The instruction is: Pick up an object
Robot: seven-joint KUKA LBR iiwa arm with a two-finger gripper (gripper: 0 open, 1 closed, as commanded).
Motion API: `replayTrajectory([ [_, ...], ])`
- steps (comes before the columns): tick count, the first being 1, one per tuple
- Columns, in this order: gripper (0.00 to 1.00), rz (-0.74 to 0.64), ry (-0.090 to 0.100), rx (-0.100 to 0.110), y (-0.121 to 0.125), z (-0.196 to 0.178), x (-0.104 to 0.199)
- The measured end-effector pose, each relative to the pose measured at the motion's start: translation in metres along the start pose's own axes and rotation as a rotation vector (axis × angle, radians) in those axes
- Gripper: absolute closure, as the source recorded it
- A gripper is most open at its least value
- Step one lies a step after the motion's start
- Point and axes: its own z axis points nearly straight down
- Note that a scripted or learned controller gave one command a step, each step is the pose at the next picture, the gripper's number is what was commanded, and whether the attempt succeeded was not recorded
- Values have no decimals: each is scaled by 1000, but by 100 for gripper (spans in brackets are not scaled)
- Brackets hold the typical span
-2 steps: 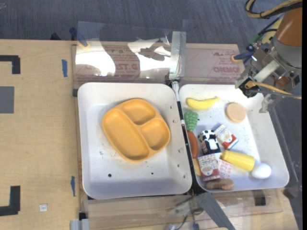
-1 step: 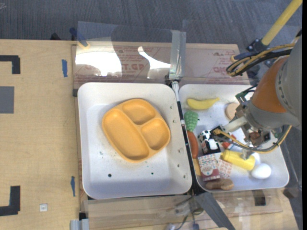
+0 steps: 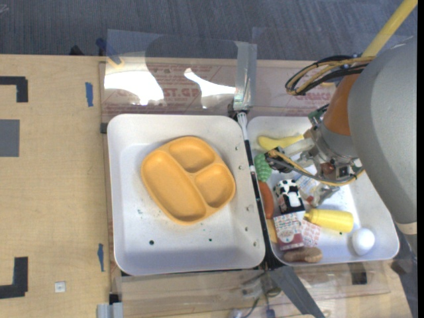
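Plywood bench (image 3: 46,197), white bins (image 3: 126,244), grey carpet (image 3: 199,5)

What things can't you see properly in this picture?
- End effector: in the camera view, the arm's wrist covers it, so its grip cannot be judged.
- Right bin: the grey arm hides its upper right part.
- Small packet: its print is too small to read.
- Green item: partly behind the bin wall, shape unclear.

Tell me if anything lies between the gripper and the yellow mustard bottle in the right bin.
The gripper hangs over the right bin, just up-left of the yellow mustard bottle. Nothing visible lies between them. A black-and-white toy and a small printed packet crowd the bottle's left end, and a white egg sits close to its right.
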Motion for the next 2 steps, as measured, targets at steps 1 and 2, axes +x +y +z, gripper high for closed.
replayTrajectory([
  [1,0,-3,3,0,-22,-79,-100],
  [2,0,-305,3,-2,-65,-129,-91],
])
